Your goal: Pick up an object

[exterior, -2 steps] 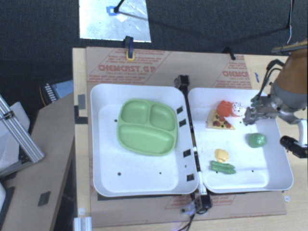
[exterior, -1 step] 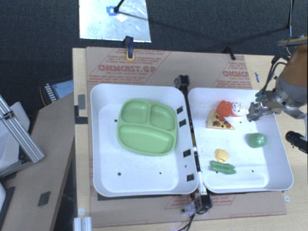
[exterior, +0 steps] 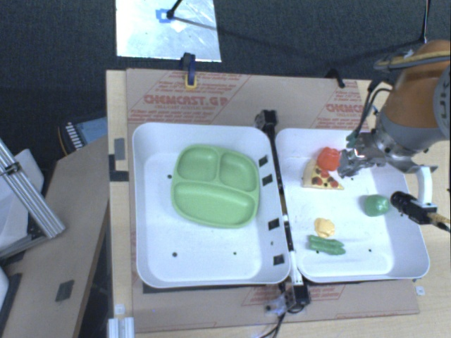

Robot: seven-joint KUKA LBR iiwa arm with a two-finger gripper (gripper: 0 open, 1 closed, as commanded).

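Two white bins sit side by side on the worktop (exterior: 116, 210). The left bin (exterior: 151, 259) holds a green divided plate (exterior: 215, 186), with bare floor all round it. The right bin (exterior: 402, 255) holds a pizza slice (exterior: 321, 178), red piece (exterior: 328, 158), yellow piece (exterior: 324, 226), green pod (exterior: 326, 244) and green ball (exterior: 375, 205). The tool (exterior: 350, 162) hangs beside the red piece; whether it is open, I cannot tell.

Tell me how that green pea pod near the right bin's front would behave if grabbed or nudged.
The green pea pod looks like a small toy, so probably light and stiff. It lies flat and long on the right bin floor, so a nudge would likely slide or spin it. Its bumpy, narrow shape may slip between fingers.
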